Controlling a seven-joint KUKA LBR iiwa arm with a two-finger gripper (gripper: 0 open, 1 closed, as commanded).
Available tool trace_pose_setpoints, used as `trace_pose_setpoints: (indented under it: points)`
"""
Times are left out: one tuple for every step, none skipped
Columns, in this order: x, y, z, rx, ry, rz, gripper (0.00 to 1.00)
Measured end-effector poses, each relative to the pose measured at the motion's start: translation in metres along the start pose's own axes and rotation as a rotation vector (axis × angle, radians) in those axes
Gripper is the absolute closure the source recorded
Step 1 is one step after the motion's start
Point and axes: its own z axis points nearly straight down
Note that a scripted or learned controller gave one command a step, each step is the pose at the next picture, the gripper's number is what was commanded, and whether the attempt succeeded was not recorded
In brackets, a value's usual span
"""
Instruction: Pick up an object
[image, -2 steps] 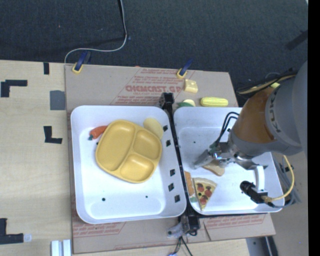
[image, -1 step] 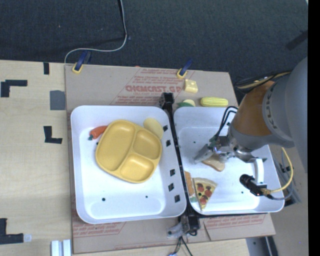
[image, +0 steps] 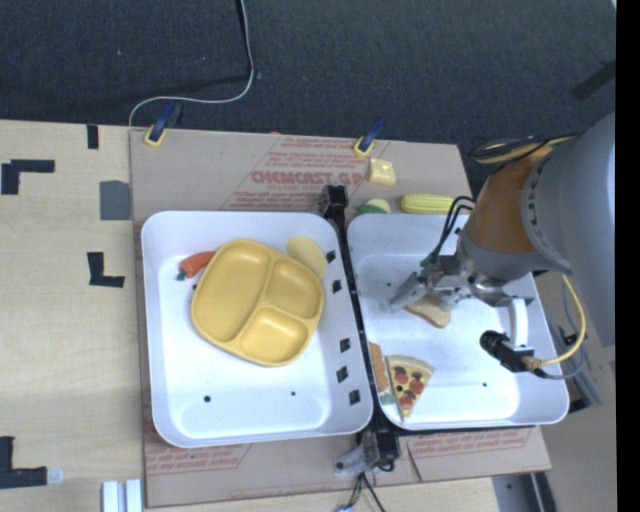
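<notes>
**Over the right bin, the hand meets a slice of toast**

Toward the middle of the right bin lies a tan slice of toast, flat on the white floor. The hand is down at its far-left edge, grey fingers pointing left and spread a little, one tip touching or just above the toast. Whether the slice sits between the fingers cannot be told from this slanted look, so no grip on it can be claimed. The grey arm with its orange band comes in from the right and covers the far-right corner of that bin.

Nearer in the same bin, by its left wall, a pizza slice with red and green toppings lies flat, well apart from the toast. A strip of crust-coloured food lies just left of it against the wall.

Left of the divider, the left bin carries a yellow divided plate, tilted in plan. An orange carrot pokes out from under its far-left edge, and a pale yellow piece rests at its far-right edge.

Beyond the bins, on the cardboard-covered table, sit a corn cob, a small green item and a yellow block.
</notes>
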Motion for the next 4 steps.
trace_pose_setpoints:
  points:
    - [0.041,0.060,0.000,-0.005,-0.005,-0.003,0.00]
    - [0.016,0.077,0.000,-0.003,0.001,-0.001,0.00]
    - [0.006,0.068,-0.001,-0.011,-0.002,-0.003,0.00]
    - [0.005,0.068,-0.012,-0.011,-0.006,-0.003,1.00]
